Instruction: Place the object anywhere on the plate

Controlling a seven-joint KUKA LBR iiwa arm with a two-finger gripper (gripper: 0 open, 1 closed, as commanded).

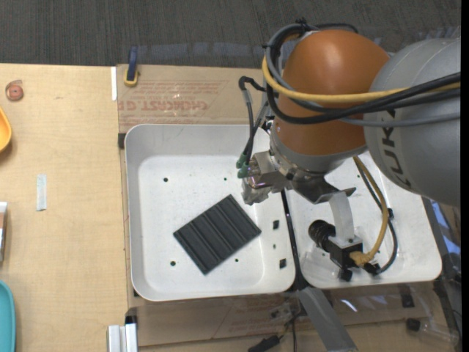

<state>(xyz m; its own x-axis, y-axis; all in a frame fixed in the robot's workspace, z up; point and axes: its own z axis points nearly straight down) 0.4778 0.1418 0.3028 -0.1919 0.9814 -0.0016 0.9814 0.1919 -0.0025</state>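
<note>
- A dark ridged rectangular plate point(217, 233) lies flat, turned at a slant, on the floor of the left white bin point(146, 218), in its lower right part.
- The gripper point(254, 189) hangs over the same bin, just off the plate's upper right corner, at about one o'clock from the plate's middle.
- The robot's wrist hides the gripper's tip, so how wide it stands, and whether it carries anything, cannot be told.
- The arm point(330, 94), with its big orange band, reaches in from three o'clock, looped with black and yellow cables.
- The right white bin point(410, 262) sits mostly under the arm; a black fitting shows above it.
- A sheet of brown cardboard point(183, 97) lies under the bins, at twelve o'clock.
- At nine o'clock is a pale wooden benchtop point(66, 196).
- Dark carpet point(146, 13) fills the top.
</note>
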